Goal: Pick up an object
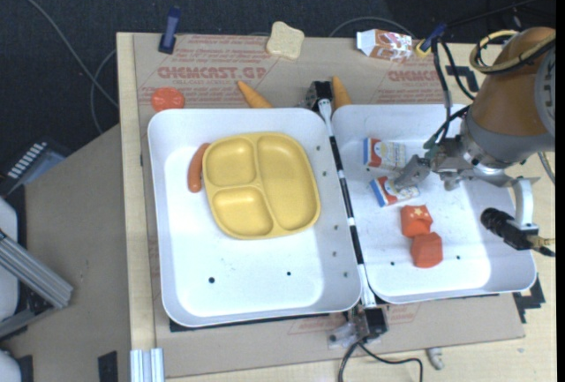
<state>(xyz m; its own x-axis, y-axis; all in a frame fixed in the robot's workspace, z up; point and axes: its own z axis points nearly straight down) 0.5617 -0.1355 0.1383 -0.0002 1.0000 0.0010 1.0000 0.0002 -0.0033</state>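
While the pincer (413,173), whose spread I cannot tell, hangs over the small white-and-red printed carton (385,190) in the right white bin (494,279), that carton looks light, thin-walled and crushable, best taken across its flat sides.

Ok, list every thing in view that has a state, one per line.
Yellow tray: upright in left bin, compartments bare.
Sausage: lying flat beside the tray's left edge.
Carton: on its side in right bin.
Two red blocks: resting on the bin floor, apart from gripper.
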